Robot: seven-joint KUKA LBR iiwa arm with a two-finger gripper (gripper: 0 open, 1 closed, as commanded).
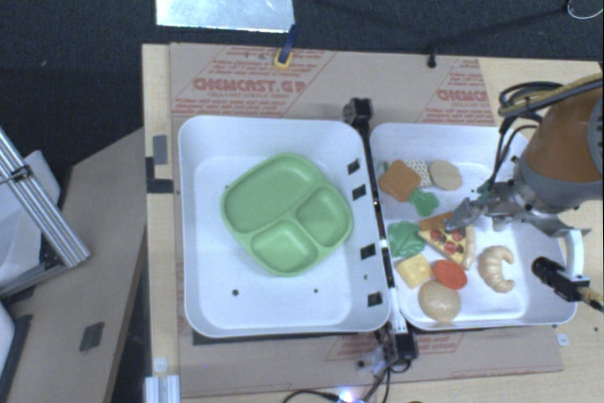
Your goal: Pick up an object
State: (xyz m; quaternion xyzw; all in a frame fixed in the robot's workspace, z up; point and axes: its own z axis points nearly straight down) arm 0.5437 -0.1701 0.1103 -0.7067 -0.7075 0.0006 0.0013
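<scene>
The gripper [460, 215] hangs low over the right bin [477, 139], its tip right at the upper edge of the pizza slice [447, 239]; whether it is parted or closed I cannot tell; the slice lies just below and slightly left of the tip, its long axis slanting down to the right; the croissant [497, 266] sits farther down-right, the green leaf [406, 239] to the left.

cardboard sheet [247, 82] | red print "CHEMCAST GP" | repeated, partly mirrored
</scene>
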